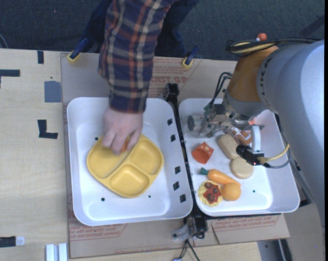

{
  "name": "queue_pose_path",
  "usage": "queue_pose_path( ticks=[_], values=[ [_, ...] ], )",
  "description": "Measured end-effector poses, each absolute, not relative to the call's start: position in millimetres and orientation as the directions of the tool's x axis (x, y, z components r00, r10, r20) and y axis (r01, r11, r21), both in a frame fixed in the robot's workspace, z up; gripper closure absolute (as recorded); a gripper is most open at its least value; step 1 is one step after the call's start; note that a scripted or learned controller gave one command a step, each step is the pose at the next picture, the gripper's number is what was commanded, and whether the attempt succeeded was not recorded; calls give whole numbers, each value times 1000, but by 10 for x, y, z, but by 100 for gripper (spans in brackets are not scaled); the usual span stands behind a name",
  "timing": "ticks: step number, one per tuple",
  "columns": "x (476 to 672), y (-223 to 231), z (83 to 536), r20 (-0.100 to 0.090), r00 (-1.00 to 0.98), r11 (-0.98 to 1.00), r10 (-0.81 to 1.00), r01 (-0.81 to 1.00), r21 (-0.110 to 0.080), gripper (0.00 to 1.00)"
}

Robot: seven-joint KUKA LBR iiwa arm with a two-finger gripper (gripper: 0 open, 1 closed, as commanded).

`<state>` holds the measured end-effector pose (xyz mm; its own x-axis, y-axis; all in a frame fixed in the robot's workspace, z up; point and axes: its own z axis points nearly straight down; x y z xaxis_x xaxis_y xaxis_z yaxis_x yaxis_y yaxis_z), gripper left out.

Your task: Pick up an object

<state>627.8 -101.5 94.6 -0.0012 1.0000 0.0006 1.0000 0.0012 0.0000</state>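
While the gripper (215, 123) hangs at the far end of the right bin (272, 200), I log 6 candidates there: a red wedge-shaped piece (202, 152), a carrot (220, 176), an orange (231, 191), a small pizza (209, 193) and 2 tan bread-like pieces (227, 145). Whether the tool is released or clenched I cannot tell, and I see nothing in it. I would take the red piece, nearest and apart from the rest, and stay out of the left bin (80, 200), where a person's hand (120, 129) rests on a yellow divided plate (126, 165).
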Motion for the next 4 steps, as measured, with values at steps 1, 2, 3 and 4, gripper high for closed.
queue_pose_path(
  ticks=[1, 2, 3, 4],
  values=[
    [6279, -1016, 949, 0, -1, 1, 1000, 1000, 1, 0],
    [6665, -975, 839, 0, -2, 2, 1000, 1000, 1, 0],
    [6682, -1118, 842, 0, -1, 1, 1000, 1000, -1, 0],
    [6675, -956, 844, -5, -2, 2, 1000, 1000, -3, 0]
  ],
)
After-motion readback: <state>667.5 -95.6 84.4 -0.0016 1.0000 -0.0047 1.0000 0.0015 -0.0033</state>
